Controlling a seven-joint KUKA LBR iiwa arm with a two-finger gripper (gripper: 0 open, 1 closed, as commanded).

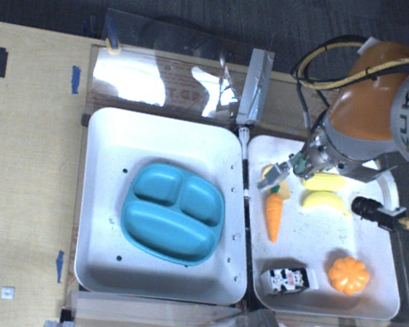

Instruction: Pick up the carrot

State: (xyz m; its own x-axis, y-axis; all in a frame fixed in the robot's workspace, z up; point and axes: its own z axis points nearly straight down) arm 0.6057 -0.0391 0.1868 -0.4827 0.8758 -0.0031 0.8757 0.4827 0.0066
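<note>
The carrot (273, 216) is orange with a green top and lies in the right bin (376, 298), near its left wall, pointing toward the front. My gripper (277, 177) hangs just above the carrot's green end, at the bin's back left. One grey finger (270, 178) shows beside the green top. The carrot lies on the bin floor, not between the fingers.
In the right bin also lie a yellow banana (325, 200), an orange pumpkin (348, 275) and a small black-and-white object (287, 279). The left bin (107, 143) holds a blue divided plate (174, 212). A clear panel (164, 75) stands behind the bins.
</note>
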